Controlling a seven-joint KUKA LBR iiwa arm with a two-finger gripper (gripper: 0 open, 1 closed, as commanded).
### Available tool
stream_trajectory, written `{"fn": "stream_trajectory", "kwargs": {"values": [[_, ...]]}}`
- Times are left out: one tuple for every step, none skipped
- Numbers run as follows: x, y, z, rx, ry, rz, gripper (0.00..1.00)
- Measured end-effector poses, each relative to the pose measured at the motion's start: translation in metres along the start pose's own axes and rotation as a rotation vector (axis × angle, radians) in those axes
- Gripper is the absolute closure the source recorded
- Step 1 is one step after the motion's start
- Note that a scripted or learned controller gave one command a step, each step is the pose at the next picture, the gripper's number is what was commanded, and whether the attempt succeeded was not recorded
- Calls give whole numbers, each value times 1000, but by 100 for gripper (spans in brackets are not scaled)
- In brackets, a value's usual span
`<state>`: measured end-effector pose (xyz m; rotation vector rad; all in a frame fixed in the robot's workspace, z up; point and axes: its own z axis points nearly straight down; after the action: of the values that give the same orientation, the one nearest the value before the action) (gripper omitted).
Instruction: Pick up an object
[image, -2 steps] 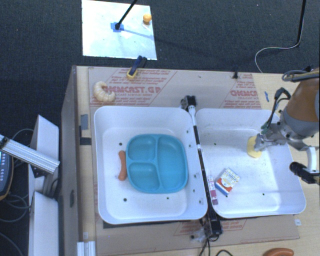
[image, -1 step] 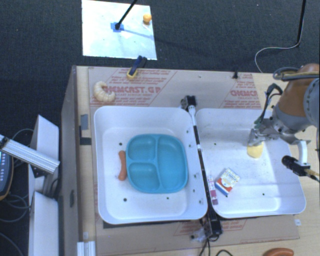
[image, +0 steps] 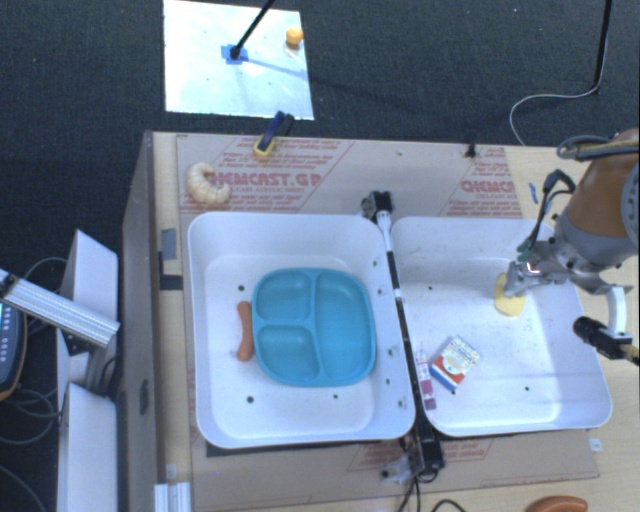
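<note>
Grey arm with an orange band above its wrist reached in from the right over the right-hand shallow white bin (image: 575, 400). Its two-finger gripper (image: 522, 275) sat directly above a small pale yellow rounded object (image: 509, 300) near the bin's upper middle, its tip touching or just over it. Whether the jaws were open, closed or around the object could not be told from this slant. A small red, white and yellow packet (image: 453, 361) lay lower in the same bin, well apart. The left-hand white bin (image: 215, 400) held a light blue divided plastic tray (image: 313, 327) with an orange sausage-shaped piece (image: 244, 331) just beside its left edge.
</note>
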<state>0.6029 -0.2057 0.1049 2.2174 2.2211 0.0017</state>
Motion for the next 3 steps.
{"fn": "stream_trajectory", "kwargs": {"values": [[-1,12,20,-1,0,-2,100],[-1,-23,19,0,0,0,100],[4,-49,-5,2,1,0,100]]}}
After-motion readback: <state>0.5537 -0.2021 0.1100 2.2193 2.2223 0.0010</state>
